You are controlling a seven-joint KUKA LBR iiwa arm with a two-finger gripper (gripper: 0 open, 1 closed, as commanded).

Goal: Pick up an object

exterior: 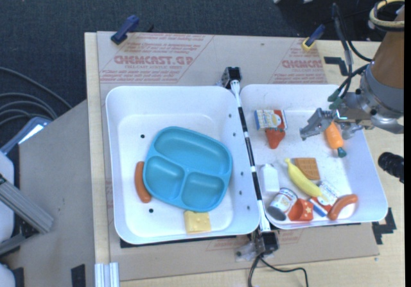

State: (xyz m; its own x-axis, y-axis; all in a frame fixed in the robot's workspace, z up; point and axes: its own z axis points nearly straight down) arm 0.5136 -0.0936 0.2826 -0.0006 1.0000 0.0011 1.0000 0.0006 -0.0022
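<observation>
The arm comes in from 3 o'clock and its gripper (329, 126) sits over the upper part of the right bin (369, 151). An orange carrot (334, 136) lies right at the gripper, touching or just beneath it; whether it is actually between the fingers cannot be told, nor whether the fingers are apart or together.

Elsewhere in the right bin, a small carton (264, 119) with a red strawberry-like piece (275, 136) lies toward 10 o'clock. A banana (300, 178) and a cracker (307, 167) sit near the centre. A can (281, 203), a red piece (301, 210) and a sausage (342, 206) crowd the 6 o'clock edge.

The left bin (122, 151) holds a blue divided plate (187, 168), with a hot dog (141, 182) at the plate's 9 o'clock and a cheese wedge (197, 221) at its 6 o'clock. Both bins rest on the desk (160, 61)
</observation>
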